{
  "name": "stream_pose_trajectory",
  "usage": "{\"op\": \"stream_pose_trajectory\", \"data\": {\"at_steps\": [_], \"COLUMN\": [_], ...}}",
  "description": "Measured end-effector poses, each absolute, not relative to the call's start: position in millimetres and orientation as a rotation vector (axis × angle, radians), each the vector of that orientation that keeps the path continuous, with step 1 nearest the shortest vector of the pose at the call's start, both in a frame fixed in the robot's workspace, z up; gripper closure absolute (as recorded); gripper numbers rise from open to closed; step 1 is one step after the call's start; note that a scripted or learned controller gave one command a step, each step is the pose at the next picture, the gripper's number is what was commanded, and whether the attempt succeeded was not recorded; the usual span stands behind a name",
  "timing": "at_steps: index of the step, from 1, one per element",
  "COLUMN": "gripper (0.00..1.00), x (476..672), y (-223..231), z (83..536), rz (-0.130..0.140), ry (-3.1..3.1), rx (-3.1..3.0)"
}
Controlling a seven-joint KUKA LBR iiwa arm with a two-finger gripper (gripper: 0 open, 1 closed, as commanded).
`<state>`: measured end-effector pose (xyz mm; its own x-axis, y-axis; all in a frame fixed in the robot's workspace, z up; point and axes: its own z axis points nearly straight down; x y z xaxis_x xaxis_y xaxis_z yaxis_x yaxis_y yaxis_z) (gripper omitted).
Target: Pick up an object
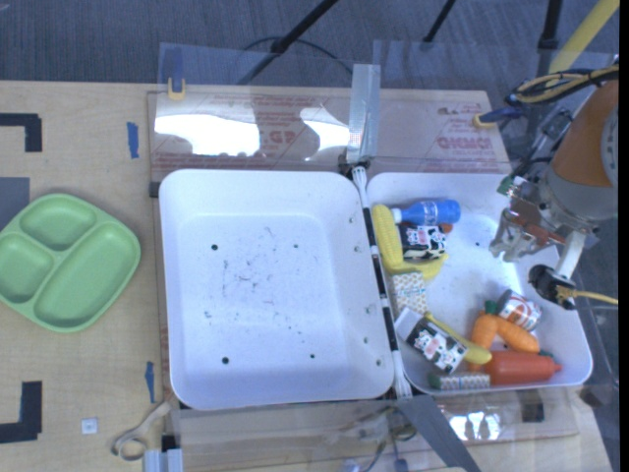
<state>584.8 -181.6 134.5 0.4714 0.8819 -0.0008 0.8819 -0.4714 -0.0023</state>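
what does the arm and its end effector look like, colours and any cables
The arm has a broad orange band above a grey wrist. The end effector is pale metallic grey with a blocky body and light-coloured fingers. Yellow and black cables loop beside the arm, and a yellow cable trails below it.

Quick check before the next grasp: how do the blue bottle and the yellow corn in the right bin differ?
The blue bottle lies crosswise near the bin's far wall; the yellow corn lies lengthwise along the divider. The bottle is blue with a white cap end; the corn is plain yellow and slimmer. Both lie flat in the right bin.
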Motion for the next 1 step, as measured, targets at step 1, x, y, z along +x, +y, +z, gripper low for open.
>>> {"op": "stream_pose_trajectory", "data": {"at_steps": [1], "gripper": [1.00], "x": [585.9], "y": [-171.1], "z": [156.2], "rz": [0.003], "ry": [-1.015], "rx": [-2.972]}}
